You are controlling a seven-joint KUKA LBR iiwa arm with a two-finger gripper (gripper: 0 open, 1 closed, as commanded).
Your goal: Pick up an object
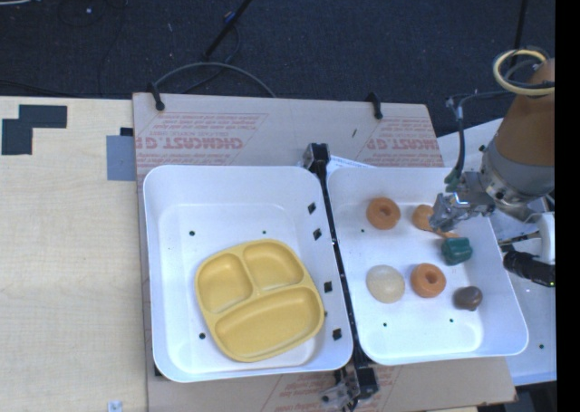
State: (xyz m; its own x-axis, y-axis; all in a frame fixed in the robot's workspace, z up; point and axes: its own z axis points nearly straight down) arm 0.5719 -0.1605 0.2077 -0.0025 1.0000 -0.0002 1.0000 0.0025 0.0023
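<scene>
Gripper sat low over right bin, touching orange piece on its left; you couldn't tell its grip state. Green block just below.

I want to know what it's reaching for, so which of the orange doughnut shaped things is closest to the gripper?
The orange piece right beside the gripper, partly hidden by it near the right bin's far edge. The ringed doughnut farther left and the doughnut nearer the front sit clearly apart from it.

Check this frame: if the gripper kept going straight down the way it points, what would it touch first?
Most likely the orange piece lying right under the gripper in the right bin; the green block sits just beside it. Depth is hard to judge from this slanted view.
</scene>
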